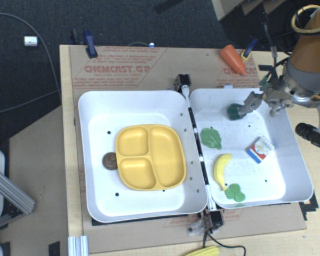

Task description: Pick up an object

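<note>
My gripper [263,105] hangs over the far part of the right bin [288,183], its two fingers spread apart with nothing between them. A small dark green object [234,112] lies just left of the left fingertip [250,102]; whether they touch I cannot tell. Further forward in the same bin lie a green leafy piece [210,137], a yellow banana [221,168], a small green broccoli piece [235,192] and a little red, white and blue box [260,149].
The left bin [90,121] holds a yellow divided plate [149,157] with a brown round thing [109,160] by its left rim. An orange carrot [233,60] lies on the bench behind the right bin. A black divider [194,137] runs between the bins.
</note>
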